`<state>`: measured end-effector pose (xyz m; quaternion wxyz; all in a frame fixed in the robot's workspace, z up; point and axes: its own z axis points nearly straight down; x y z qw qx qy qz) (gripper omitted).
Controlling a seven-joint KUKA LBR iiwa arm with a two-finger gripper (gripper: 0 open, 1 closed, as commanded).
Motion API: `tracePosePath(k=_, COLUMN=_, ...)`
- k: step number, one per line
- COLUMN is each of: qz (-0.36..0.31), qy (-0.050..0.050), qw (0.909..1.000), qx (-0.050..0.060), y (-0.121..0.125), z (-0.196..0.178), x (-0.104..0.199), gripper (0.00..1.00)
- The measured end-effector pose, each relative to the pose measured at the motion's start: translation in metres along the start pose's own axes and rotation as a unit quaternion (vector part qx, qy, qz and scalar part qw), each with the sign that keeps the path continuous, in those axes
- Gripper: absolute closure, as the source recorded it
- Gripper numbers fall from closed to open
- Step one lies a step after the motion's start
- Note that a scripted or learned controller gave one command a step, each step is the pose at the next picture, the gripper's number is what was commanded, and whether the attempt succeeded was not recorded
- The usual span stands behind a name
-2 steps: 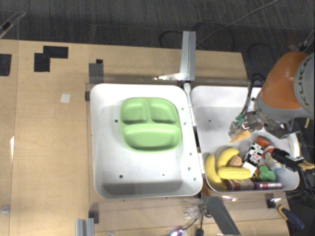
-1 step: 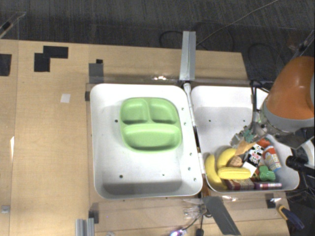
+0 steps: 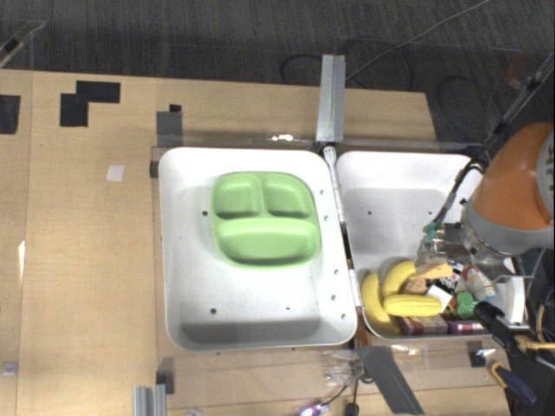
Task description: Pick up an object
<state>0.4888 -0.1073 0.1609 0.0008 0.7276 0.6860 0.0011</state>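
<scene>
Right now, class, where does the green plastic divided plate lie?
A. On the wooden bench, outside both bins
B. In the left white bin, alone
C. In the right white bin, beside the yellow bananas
B: the green plastic divided plate sits alone on the floor of the left white bin, while the yellow bananas lie in the right white bin.

Wooden bench (image 3: 78, 258) carries two shallow white bins side by side, touching along shared edge. Left bin (image 3: 186, 258) and right bin (image 3: 390, 189) sit directly on top. Black tape patches (image 3: 87, 102) near bench's far left edge.
</scene>
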Motion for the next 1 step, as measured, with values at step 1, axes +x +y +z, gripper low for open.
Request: tracePosePath(k=1, qz=0.000, qy=0.000, qw=1.0000, qx=0.000, y=0.0001, z=-0.0002, x=0.0000, gripper=0.00)
